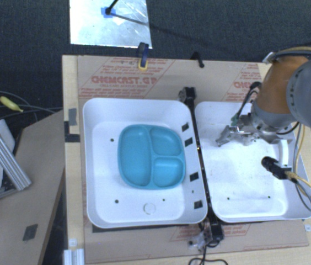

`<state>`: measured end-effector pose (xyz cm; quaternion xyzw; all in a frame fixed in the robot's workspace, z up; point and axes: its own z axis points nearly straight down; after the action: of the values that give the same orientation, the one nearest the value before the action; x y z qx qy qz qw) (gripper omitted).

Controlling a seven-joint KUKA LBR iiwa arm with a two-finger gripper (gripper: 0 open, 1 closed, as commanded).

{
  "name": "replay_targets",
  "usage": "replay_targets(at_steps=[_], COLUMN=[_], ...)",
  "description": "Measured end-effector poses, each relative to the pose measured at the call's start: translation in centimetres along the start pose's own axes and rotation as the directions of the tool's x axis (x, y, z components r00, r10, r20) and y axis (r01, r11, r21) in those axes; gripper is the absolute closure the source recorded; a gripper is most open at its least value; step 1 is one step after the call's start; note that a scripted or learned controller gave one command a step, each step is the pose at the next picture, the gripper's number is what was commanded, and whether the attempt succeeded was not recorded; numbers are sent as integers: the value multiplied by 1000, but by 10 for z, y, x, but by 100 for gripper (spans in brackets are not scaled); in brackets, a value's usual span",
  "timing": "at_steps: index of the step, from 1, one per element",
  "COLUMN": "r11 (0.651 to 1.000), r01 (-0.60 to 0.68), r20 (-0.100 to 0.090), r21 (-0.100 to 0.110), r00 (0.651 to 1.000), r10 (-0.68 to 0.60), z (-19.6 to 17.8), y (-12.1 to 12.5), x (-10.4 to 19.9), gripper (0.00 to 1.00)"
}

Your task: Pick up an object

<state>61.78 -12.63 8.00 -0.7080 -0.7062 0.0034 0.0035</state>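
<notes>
A grey robot arm (304, 87) with an orange band reached in from the right, its claw (224, 138) low over the right white bin (244, 203), near that bin's upper left part. Whether the claw was released or clenched could not be told from this slanted overhead view, and nothing was visibly held in it.

The likeliest thing to pick up, a blue divided plate (151, 156), lay flat in the middle of the left white bin (103, 203). It lay to the claw's left in the view and slightly nearer the camera, well apart from it. Its long axis ran roughly from upper left to lower right.

Between claw and plate stood the two bins' adjoining walls, joined by a row of black clips (191, 142) (probably the one obstacle to clear). A small pale disc (149, 207) lay below the plate. Both bins rested on the brown table (128, 76).
</notes>
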Motion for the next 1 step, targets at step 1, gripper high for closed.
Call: replay_targets(at_steps=[1], r11=[1000], r01=[4], r20=[-3], r21=[-3], r00=[1000], r10=[-4], z=[-3], y=[-71], x=[40], gripper=[0])
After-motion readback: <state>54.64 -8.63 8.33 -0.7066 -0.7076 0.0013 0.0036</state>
